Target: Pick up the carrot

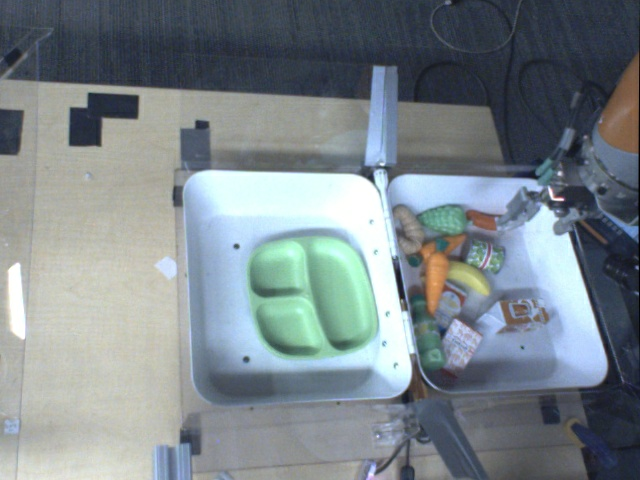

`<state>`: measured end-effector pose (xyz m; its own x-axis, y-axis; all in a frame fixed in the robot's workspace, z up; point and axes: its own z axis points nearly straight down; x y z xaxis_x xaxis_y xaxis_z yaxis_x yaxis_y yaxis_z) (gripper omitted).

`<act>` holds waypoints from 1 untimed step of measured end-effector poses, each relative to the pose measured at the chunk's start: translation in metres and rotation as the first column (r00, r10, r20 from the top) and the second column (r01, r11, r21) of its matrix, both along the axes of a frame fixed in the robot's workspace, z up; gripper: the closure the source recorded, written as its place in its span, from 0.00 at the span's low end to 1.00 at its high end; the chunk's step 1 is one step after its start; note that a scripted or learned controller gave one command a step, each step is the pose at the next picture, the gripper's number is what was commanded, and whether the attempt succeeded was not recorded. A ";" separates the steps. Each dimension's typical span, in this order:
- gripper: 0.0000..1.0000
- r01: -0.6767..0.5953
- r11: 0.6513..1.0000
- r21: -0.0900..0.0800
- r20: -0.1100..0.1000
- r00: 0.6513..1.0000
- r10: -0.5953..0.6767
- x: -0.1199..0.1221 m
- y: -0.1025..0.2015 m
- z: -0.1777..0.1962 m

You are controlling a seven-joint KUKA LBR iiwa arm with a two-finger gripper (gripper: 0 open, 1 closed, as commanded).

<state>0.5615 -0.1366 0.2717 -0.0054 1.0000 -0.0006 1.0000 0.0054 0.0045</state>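
The arm is cut off by the right side of the picture, so only its grey wrist and a bit of orange are seen. The tool is seen at the top right corner of the right bin. Its two fingers are spread apart and nothing is held between them.

The carrot is found to the left of the tool and lower down, well apart from it. It is orange with a green top, and it is laid in a heap of toys along the left side of the right bin. A yellow banana is seen just beside the carrot, on the side nearer the tool. A green can is placed between the carrot and the tool. A bumpy green toy is seen above the carrot. A small carton is laid below the tool, and a red and white packet is at the bottom of the heap. Writing is printed on these, but it is too blurry to be read. Some toys in the heap are partly hidden by others and cannot be told apart.

Bare white floor is left under the tool and down the right side of that bin. Far to the left, a green tray with three parts is set in the left bin. Both bins are carried by the counter.
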 end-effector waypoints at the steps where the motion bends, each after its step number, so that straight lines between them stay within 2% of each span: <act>1: 0.00 0.027 1.000 0.000 0.002 1.000 -0.027 0.010 0.039 0.023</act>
